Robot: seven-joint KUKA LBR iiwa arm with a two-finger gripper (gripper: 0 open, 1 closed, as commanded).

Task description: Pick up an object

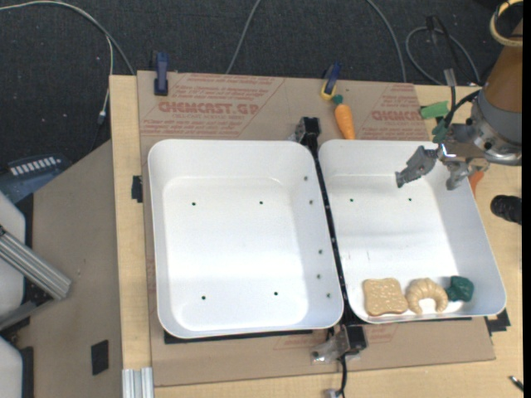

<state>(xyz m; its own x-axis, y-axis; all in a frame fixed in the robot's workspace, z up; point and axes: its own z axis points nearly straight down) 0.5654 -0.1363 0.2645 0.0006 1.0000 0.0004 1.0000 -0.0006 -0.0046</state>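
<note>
Along the right bin's point(390, 230) near edge lie three small objects: a tan cracker-like square point(384, 297), a pale croissant shape point(426, 295) and a dark green lump point(460, 288). My gripper point(433, 168) hangs over the far right part of that bin, well above and behind them. Its two grey fingers are spread apart with nothing between them.
The left bin point(241, 239) stands beside the right one, joined by a black clamp point(309, 129). An orange carrot-shaped toy point(343, 120) lies on the cardboard behind the bins. Blue clips point(160, 71) hold the board's far edge. Cables run behind.
</note>
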